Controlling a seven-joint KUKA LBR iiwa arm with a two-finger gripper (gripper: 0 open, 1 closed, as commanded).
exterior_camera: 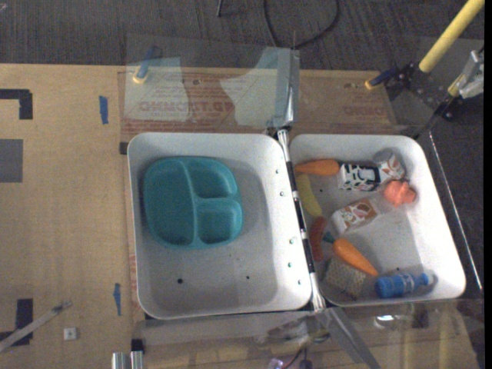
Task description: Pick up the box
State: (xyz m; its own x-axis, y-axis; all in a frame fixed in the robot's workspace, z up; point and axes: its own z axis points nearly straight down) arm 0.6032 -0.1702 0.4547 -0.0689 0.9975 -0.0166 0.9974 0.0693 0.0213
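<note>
Dark carpeted floor (115, 14) runs along the far side, with a loop of black cable (301, 6) lying on it, and the pale wooden tabletop (61, 229) takes up the rest, marked at its left with black squares and strips of blue tape (103, 109), probably as position references. The left bin (223, 283) carries a teal divided plate (192, 201), lying flat toward its left wall. The right bin (430, 237) sits just beside it, their rims touching along the middle, which would keep both within one reach of the arm. The right bin's things lie loose and crowded toward its left half: a yellow toy (309, 196) along the left wall, a carrot (317, 167) near the far wall, and a cow-patterned carton (358, 177) just beside that carrot. The box (355, 216), taken here to be the small brown-and-white carton, lies on its side near the bin's middle, tilted, with a little bare floor around it. Nearer the camera are a second carrot (354, 257), a brown woven piece (344, 278) and a blue bottle (401, 284). A yellow pole (452, 28) slants in at the far right. Whether the gripper is released or clenched cannot be told, and the box is not yet lifted.
</note>
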